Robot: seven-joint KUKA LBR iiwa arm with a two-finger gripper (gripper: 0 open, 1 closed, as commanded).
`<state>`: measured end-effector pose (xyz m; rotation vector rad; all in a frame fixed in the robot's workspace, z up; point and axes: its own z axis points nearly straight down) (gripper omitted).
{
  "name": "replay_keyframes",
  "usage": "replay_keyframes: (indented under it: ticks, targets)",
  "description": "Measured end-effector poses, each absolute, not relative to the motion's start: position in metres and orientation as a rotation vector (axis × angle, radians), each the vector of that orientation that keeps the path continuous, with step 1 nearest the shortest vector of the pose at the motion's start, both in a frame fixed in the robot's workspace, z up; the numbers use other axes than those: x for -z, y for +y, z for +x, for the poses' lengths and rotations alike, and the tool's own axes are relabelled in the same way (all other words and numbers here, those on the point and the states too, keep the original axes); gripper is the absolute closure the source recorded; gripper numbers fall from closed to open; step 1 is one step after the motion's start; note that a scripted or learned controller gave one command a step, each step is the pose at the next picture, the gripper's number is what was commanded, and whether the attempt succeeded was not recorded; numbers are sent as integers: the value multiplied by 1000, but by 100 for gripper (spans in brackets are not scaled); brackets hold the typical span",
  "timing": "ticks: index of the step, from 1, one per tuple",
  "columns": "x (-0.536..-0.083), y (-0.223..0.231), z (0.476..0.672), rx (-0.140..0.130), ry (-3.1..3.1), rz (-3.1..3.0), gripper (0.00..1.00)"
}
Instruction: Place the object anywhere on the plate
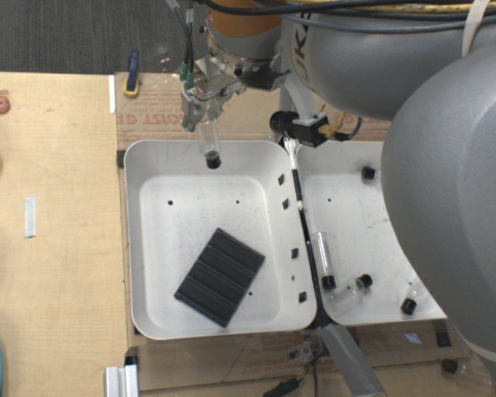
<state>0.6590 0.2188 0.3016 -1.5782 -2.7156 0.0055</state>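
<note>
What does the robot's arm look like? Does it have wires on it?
The arm is big, rounded and smooth grey, with an orange band above the wrist. Black and yellow cables loop across its top. The gripper is small, made of silvery metal parts, with thin wires beside it.

- Around the black ribbed plate we see bare bin floor above and to its left.
- Right of it, the bins' shared rim (clips attached) blocks passage.
</note>
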Motion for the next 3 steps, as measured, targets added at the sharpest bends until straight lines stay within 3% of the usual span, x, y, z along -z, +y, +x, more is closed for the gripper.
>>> replay_keyframes:
  ticks: [1, 2, 3]
  targets:
    - [-330, 207, 582, -4, -2776, -1471, 100]
    - [-428, 208, 610, -1, -3051, -759, 100]
    - [-440, 226, 651, -3, -2865, -1292, 100]
